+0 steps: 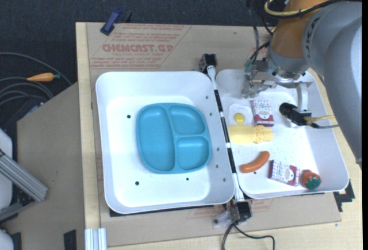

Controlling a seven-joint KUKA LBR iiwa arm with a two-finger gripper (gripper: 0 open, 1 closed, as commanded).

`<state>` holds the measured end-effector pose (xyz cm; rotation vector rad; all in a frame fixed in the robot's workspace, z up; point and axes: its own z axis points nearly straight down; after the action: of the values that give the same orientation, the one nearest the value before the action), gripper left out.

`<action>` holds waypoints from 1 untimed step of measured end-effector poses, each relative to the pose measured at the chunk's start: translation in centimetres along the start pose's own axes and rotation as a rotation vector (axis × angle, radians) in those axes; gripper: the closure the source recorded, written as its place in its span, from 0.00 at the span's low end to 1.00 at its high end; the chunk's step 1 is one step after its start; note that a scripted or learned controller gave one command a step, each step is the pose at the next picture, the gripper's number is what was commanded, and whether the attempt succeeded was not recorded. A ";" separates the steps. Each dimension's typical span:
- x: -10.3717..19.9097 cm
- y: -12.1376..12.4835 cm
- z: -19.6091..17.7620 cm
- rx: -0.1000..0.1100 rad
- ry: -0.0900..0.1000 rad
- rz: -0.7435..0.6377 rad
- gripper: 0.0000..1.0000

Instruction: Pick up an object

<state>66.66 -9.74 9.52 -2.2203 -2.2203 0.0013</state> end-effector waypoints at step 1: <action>0.0 0.0 0.0 0.001 0.000 0.000 0.00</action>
<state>66.65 -9.74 9.49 -2.2200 -2.2200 0.0019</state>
